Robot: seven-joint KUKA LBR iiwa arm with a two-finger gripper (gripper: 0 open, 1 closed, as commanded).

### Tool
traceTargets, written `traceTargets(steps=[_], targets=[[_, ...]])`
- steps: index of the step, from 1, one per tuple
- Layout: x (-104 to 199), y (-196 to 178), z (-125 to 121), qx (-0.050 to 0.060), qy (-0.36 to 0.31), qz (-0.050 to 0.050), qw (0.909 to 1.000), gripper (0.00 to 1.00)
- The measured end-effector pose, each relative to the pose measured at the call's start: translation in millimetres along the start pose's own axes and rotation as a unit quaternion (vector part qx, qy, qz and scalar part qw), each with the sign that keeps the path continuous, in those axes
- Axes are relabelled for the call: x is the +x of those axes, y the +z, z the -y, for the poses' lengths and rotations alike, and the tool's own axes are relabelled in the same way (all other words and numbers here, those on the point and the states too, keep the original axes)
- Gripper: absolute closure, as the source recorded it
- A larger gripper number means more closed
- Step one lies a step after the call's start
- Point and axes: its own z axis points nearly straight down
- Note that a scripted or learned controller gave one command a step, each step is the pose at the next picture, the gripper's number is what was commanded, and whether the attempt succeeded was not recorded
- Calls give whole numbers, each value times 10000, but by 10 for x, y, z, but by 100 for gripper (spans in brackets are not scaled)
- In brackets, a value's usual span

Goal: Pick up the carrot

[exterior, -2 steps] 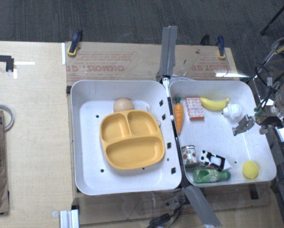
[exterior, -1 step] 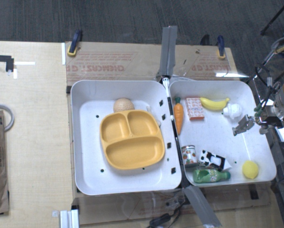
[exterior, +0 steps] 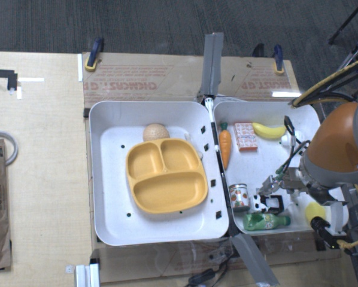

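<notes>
Carrot (exterior: 225,147) lying along right bin's (exterior: 311,113) left wall, well apart from tool (exterior: 269,197) low over bottle (exterior: 266,221); tool's opening impossible to tell

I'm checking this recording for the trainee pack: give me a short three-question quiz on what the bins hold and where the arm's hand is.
1. True or false: the carrot lies in the right bin, along its left wall.
2. Which item sits nearest the carrot? A) green bottle B) small red-and-white box C) banana
3. Fill in: the yellow divided plate rests in the ____ bin, with a round tan object just behind it.

Key: 1 true. 2 B. 3 left. Note for the trainee: the hand hovers low in the right bin near the small can, well away from the carrot.
</notes>
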Motion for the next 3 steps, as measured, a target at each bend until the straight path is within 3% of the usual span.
traceTargets(steps=[1, 2, 3], targets=[[-408, -6, -126, -2, -1082, 3, 9941, 0], [292, -35, -13, -61, -1215, 46, 9926, 0], [312, -9, -126, -8, -1029, 41, 9947, 0]])
